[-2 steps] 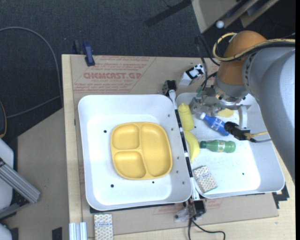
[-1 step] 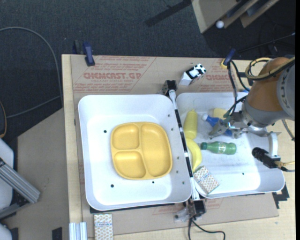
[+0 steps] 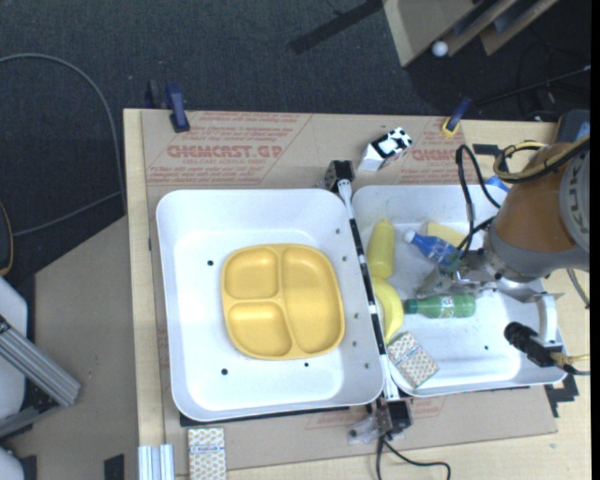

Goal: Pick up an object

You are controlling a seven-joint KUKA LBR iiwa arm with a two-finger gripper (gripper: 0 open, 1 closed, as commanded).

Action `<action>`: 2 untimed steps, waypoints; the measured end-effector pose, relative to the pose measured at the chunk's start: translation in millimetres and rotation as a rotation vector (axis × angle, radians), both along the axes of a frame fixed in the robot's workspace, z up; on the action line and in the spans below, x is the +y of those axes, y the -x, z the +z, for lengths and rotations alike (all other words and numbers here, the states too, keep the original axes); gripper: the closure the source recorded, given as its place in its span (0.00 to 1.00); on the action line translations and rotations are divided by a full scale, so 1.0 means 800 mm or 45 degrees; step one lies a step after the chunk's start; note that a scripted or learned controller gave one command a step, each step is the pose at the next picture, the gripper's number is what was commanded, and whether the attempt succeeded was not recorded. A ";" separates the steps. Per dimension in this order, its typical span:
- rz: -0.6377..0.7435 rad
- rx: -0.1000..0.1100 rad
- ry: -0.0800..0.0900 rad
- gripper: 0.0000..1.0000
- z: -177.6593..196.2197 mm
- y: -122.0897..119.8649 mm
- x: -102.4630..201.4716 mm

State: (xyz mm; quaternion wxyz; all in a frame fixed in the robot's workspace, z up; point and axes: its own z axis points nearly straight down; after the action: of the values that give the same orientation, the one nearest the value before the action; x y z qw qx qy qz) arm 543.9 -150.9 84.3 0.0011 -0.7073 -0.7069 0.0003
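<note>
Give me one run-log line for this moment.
arm: over right bin | gripper: above green bottle | grasp: unconfirmed | left bin: yellow tray

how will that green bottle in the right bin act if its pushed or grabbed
The green bottle lies on its side, so a push would probably roll it. It looks like smooth clear plastic, likely light and slippery. The end effector sits just above it; a yellow object beside it may block rolling.

place: robotics lab — evidence: clamped cardboard-topped bench (image 3: pixel 234 150) | loose cables (image 3: pixel 56 84) — dark carpet (image 3: pixel 75 28)
</note>
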 end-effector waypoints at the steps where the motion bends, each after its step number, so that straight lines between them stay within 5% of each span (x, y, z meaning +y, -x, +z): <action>1: 0.002 -0.004 0.001 0.00 0.001 -0.070 0.031; 2: 0.000 -0.002 0.001 0.00 0.000 -0.018 0.051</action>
State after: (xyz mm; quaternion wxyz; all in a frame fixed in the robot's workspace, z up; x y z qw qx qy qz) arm 558.0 -109.9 84.4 0.0001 -0.7073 -0.7069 0.0002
